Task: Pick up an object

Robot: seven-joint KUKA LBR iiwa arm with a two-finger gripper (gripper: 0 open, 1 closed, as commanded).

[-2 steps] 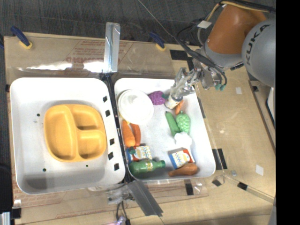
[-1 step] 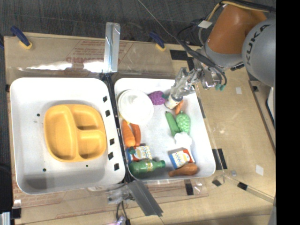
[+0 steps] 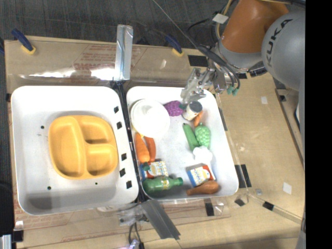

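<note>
Leftward, yellow tray (image 3: 83,145) in left bin (image 3: 21,139); fingers (image 3: 193,93), state unclear, above cluttered right bin (image 3: 228,160).

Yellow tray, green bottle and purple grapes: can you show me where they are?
Yellow tray (image 3: 83,144), camera view, on its middle divider.
Green bottle (image 3: 162,183), camera view, on its body.
Purple grapes (image 3: 174,108), camera view, on the bunch's middle.

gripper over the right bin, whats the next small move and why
Probably a short straight descent. The gripper hangs at the far edge of the right bin, just above a small round silver-topped item beside the purple toy, with nothing seen between its fingers, so lowering would bring it around that item.
</note>
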